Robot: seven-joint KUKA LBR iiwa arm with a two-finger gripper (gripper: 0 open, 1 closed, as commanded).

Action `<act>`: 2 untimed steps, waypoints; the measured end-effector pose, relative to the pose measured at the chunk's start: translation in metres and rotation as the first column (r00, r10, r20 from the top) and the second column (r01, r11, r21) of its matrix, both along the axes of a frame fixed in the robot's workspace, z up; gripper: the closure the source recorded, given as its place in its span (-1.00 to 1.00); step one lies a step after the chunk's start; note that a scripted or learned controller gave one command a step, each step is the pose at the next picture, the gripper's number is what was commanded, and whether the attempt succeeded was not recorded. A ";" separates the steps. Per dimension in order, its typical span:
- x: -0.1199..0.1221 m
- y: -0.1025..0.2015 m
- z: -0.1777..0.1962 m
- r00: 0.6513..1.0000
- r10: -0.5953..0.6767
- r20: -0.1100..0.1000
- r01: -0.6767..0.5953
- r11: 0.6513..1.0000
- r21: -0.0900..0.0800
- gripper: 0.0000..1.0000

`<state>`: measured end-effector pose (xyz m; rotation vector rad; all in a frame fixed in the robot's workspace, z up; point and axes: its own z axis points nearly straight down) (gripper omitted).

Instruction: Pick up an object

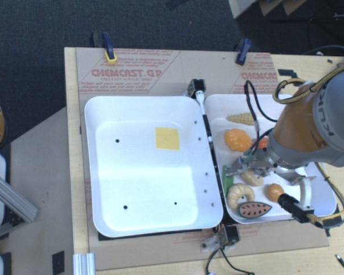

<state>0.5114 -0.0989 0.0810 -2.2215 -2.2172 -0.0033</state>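
Two shallow white plastic bins sit on your table. Your grey two-finger gripper hangs low in the right bin over a pale beige rounded piece; its grip you cannot tell. A yellow square slice lies in the left bin.

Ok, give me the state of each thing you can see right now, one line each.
gripper: down in the right bin, over a pale item; grasp unclear.
yellow square: lying flat in the left bin.
orange piece: resting in the right bin, free.
cone-shaped piece: lying on its side.
curled pale piece: resting, untouched.
watermelon slice: lying flat near the front rim.
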 end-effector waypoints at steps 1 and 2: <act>0.055 -0.013 0.006 1.000 0.004 0.009 -0.004 1.000 -0.006 -1.00; 0.128 0.006 0.005 1.000 0.006 0.003 -0.006 1.000 -0.004 -1.00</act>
